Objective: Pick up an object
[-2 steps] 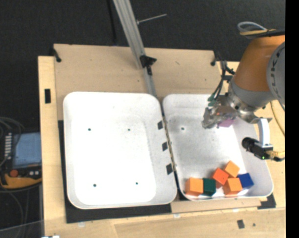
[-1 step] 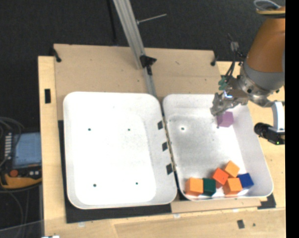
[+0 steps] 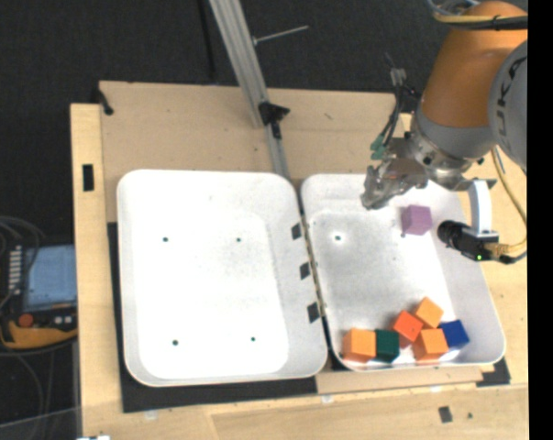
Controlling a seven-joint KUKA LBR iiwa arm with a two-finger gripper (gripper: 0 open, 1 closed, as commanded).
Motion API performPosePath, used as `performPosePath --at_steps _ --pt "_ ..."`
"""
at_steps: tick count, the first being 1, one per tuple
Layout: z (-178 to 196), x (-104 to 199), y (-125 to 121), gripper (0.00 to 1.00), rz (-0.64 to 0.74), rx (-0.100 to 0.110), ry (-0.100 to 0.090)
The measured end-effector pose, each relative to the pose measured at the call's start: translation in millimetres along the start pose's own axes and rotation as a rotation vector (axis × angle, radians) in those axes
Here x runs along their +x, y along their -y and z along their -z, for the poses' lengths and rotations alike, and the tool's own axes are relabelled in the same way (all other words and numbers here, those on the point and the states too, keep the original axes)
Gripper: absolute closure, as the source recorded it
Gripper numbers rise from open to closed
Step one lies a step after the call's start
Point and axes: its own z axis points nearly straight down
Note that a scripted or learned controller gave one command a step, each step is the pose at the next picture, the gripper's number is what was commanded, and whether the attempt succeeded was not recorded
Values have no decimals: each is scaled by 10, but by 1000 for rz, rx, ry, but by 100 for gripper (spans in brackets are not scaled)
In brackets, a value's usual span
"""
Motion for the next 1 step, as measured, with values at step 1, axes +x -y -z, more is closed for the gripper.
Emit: performPosePath --at_steps 1 --pt "-116 581 -102 100 1 3 -1"
